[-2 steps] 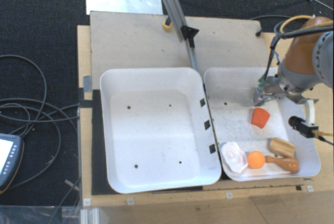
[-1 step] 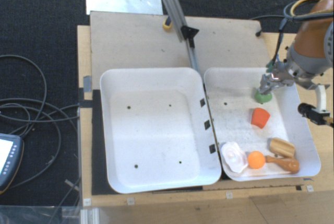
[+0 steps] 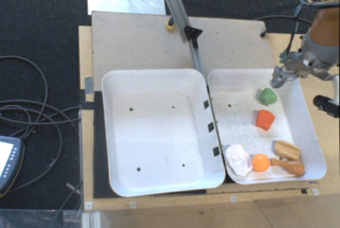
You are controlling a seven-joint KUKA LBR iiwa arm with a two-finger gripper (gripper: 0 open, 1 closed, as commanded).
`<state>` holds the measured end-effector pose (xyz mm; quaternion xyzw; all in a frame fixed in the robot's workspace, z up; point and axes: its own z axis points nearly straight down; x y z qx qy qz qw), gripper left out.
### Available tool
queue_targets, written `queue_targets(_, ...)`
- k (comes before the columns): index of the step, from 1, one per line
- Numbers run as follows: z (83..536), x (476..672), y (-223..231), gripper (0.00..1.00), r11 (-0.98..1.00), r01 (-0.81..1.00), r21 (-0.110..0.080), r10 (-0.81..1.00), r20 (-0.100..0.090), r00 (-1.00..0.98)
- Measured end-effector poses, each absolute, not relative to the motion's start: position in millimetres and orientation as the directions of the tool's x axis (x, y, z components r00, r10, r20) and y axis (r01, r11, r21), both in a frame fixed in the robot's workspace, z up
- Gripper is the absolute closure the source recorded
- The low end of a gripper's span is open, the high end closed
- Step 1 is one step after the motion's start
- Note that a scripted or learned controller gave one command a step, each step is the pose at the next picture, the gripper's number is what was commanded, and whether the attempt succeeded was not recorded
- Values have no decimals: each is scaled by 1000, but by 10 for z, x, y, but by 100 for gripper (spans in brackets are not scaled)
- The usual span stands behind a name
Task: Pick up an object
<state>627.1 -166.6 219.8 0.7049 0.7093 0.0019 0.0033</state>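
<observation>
Gripper (image 3: 280, 79) poised low over the far part of the right bin (image 3: 305, 107), close by its far right rim. Whether released or clenched: cannot tell from this slant. Nothing seen held. Nearest candidate: green ball (image 3: 268, 96), just beside the tool, toward the camera and slightly left (probably a short reach down and inward). Farther toward the near rim: red block (image 3: 264, 119), then a wooden piece (image 3: 287, 150), an orange ball (image 3: 260, 162) touching a wooden stick (image 3: 289, 167), and a crumpled white object (image 3: 237, 159) in the near corner. Left bin (image 3: 114, 115) well apart, across the divider. Pick judged not yet made.
</observation>
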Motion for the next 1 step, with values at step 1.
queue_targets(1, 2307, 6255, -1074, 100, 11, 1000, 3, 1000, 2, -11)
